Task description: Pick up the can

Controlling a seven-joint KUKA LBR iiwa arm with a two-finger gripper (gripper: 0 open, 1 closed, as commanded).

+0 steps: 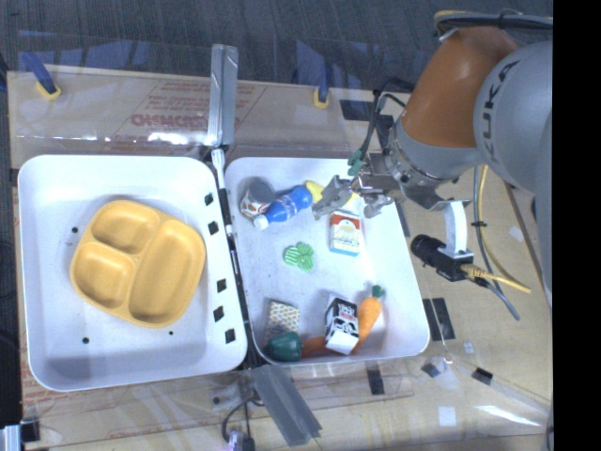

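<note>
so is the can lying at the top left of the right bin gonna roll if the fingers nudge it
Probably. The can lies on its side on the smooth floor of the right bin, so a sideways push could roll it. The blue bottle appears to rest against it and may block rolling that way. Its curved, shiny-looking wall could slip from the gripper.

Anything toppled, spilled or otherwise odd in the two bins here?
Mostly ordinary clutter. In the right bin, the can and blue bottle lie on their sides, touching. The milk carton sits tilted beside the carrot. Nothing spilled.
</note>
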